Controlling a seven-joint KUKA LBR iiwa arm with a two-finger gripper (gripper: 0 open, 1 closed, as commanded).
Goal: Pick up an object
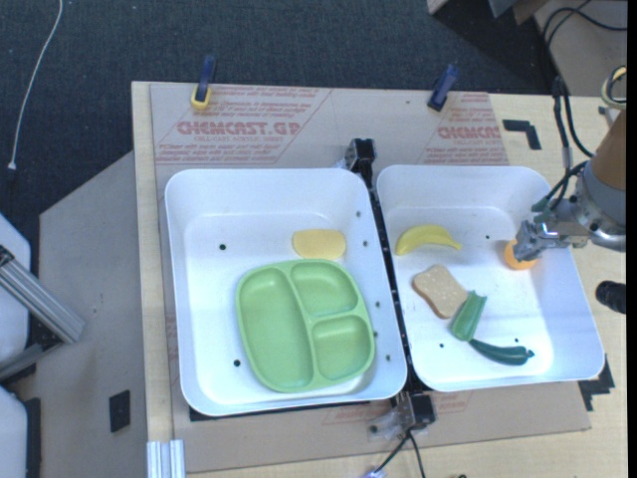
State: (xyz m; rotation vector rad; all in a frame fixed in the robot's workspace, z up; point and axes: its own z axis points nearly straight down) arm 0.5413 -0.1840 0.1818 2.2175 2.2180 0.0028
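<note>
The metal hand (pixel 534 239) is sitting low in the right bin (pixel 567 312), touching a small rounded orange object (pixel 517 257); whether it is gripping, I cannot tell. Nearby are lying a curved banana (pixel 427 238), toast (pixel 439 290) and a glossy green pepper (pixel 501 351).

small orange object (pixel 518 257) near right bin's (pixel 567 337) right wall

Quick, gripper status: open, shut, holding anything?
Gripper: down in the right bin, right at the orange piece; open or shut cannot be told, and no hold is visible.
</note>
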